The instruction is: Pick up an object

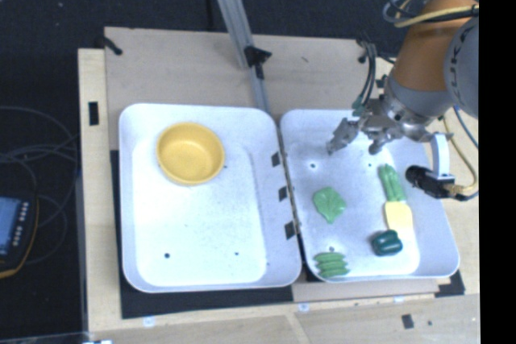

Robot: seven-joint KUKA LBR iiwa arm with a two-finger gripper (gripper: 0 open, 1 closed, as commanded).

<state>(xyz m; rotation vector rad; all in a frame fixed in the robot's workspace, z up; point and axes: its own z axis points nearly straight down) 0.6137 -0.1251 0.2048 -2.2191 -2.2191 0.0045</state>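
My gripper (355, 143) hangs over the upper part of the right bin (322, 129), its two fingers spread open with nothing between them. Below it in that bin lie a light green leafy piece (329, 204), a green and yellow brush-like item (394, 197), a dark green block (386, 242) and a ridged green piece (330, 263) near the front wall. A yellow bowl (191, 153) sits in the upper left of the left bin (201, 254).
A grey metal pole (230, 0) slants up from between the bins at the back. Cables and a black connector (427, 180) hang at the arm's right side. A dark device (12, 230) lies on the floor at far left.
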